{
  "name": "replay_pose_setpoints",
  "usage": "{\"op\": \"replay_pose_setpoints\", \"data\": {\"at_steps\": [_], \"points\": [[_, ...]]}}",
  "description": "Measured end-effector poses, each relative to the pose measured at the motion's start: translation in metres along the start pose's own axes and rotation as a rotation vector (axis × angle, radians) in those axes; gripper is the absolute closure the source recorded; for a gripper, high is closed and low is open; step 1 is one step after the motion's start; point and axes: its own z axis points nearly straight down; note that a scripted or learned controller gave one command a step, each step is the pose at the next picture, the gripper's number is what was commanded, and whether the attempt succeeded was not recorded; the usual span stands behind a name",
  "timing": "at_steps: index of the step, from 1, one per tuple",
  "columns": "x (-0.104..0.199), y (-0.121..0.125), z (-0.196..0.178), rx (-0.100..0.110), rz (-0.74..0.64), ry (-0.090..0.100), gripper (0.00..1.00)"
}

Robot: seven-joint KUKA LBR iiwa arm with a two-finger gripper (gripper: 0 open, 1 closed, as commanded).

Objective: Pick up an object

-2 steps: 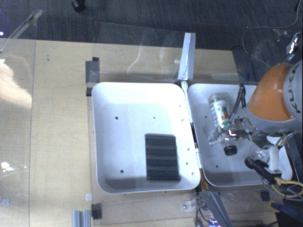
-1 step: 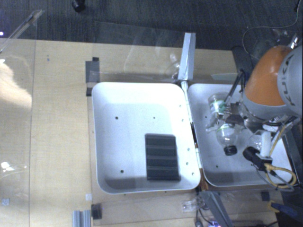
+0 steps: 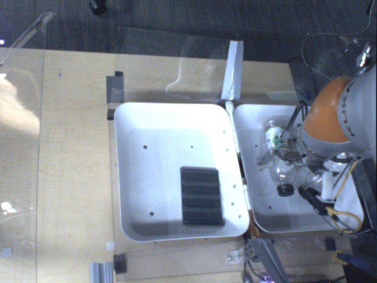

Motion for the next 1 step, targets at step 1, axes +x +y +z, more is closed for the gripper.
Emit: {"op": "replay_pose_setpoints", "data": {"at_steps": [1], "points": [[-0.0144, 0.0750, 0.0033, 0.021, -0.173, 0.004, 0.00]]}}
